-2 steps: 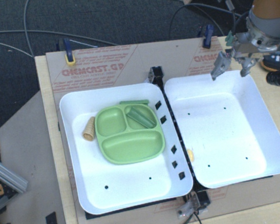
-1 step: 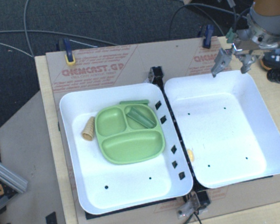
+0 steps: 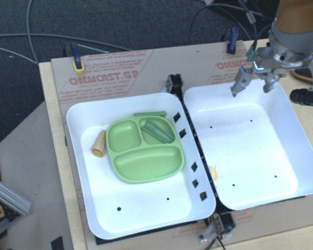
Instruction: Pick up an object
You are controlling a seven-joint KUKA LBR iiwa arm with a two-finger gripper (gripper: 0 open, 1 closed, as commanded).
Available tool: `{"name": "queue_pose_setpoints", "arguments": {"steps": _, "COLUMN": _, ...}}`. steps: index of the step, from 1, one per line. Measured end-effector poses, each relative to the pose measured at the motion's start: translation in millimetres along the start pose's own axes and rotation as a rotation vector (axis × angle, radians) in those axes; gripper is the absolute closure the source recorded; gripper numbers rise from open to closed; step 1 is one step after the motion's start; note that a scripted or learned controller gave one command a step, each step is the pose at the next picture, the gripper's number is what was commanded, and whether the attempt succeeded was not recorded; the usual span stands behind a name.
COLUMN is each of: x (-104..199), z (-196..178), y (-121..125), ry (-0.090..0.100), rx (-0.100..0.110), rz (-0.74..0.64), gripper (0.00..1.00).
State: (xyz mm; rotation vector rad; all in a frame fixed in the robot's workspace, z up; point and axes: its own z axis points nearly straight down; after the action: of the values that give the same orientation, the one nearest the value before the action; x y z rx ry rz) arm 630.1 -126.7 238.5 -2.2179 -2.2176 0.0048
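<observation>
1. The claw (image 3: pixel 254 82) is hanging released, fingers spread, grasping nothing, over the right bin's (image 3: pixel 253 154) far edge.
2. Candidates are lying in the left bin (image 3: pixel 98 205): green plate (image 3: pixel 146 152), cone (image 3: pixel 98 144), green pod (image 3: pixel 158 130) resting on the plate.
3. The cone is looking light and stiff; gripping across its middle seems easiest. The plate probably needs a rim grip.

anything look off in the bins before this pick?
Mostly tidy. Left bin holds a green divided plate, lying a bit askew to the bin walls, with a green piece in its upper right compartment and a tan cone beside its left edge. One oddity: a small yellowish bit at the right bin's left wall.
</observation>
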Motion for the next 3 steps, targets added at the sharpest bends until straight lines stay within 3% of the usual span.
{"name": "queue_pose_setpoints", "arguments": {"steps": 2, "x": 9, "z": 102, "y": 16, "ry": 0.0, "rx": 0.0, "rz": -0.002, "gripper": 0.0}}
{"name": "queue_pose_setpoints", "arguments": {"steps": 3, "x": 8, "z": 87, "y": 18, "ry": -0.001, "rx": -0.007, "rz": -0.002, "gripper": 1.0}}
